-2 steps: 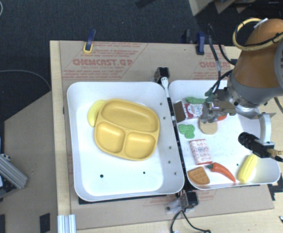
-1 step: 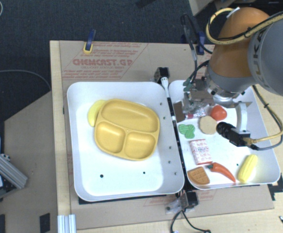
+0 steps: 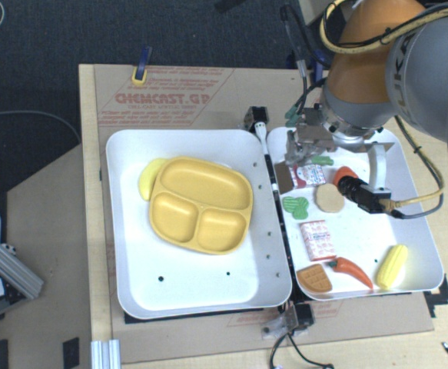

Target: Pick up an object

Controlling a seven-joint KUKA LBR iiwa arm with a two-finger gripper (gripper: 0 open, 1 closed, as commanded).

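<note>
My gripper [image 3: 310, 152] hangs low over the far left corner of the right bin [image 3: 426, 241], under the orange wrist band [image 3: 373, 48]. Just below it lie a red-and-white packet [image 3: 310, 177] and a small green piece [image 3: 323, 160]. Nearby lie a green leafy toy [image 3: 295, 204], a tan round disc [image 3: 330, 199] and a red-orange piece [image 3: 344, 174]. Toward the front lie a second red-and-white packet [image 3: 316, 239], an orange pepper [image 3: 350, 269], a yellow corn cob [image 3: 392, 265] and a brown cookie [image 3: 314, 279]. Nothing is visibly held.
The left bin [image 3: 124, 229] holds a yellow divided plate [image 3: 200, 204] with a yellow item [image 3: 150, 177] tucked at its far left edge. A black cable fitting [image 3: 366, 197] hangs from the arm over the right bin. Both bins rest on a cardboard sheet [image 3: 170, 91].
</note>
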